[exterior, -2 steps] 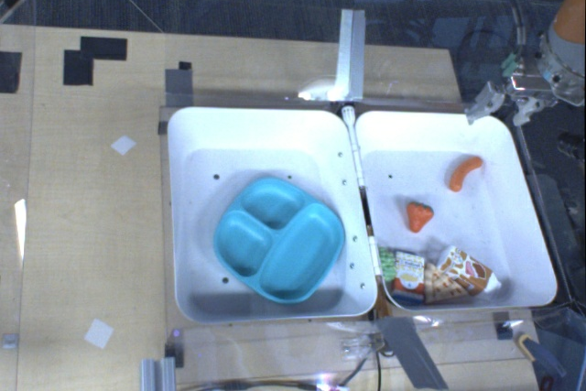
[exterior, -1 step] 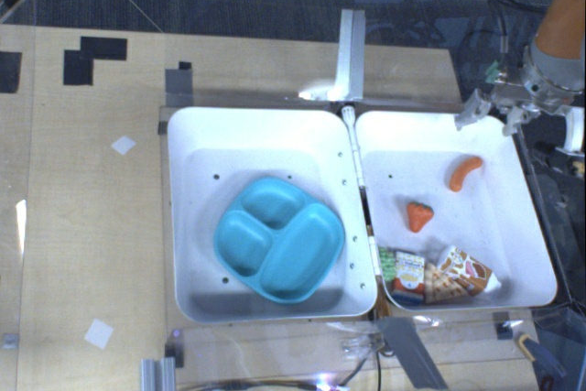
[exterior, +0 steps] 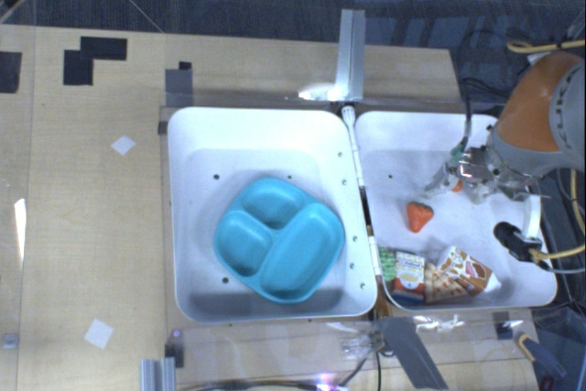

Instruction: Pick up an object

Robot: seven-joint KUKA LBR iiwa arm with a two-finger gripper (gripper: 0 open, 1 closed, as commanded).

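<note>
Non-task stuff: L white bin (exterior: 192,197) w/ blue divided plate (exterior: 279,238) inside, 3 compartments, sitting approx center. R white bin (exterior: 394,137) just beside it, rims touching. Wood bench (exterior: 82,224) under both, black marks (exterior: 92,58) upper left. Metal post (exterior: 352,50) behind the bins' seam.

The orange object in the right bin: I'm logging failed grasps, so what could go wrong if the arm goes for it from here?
1. The end effector sits beside the orange object, not over it, so closing here would likely grab nothing.
2. The orange object looks small and rounded; it could slip or roll out.
3. The snack packets lie close below it along the right bin wall, so an overshoot might nudge them.
</note>
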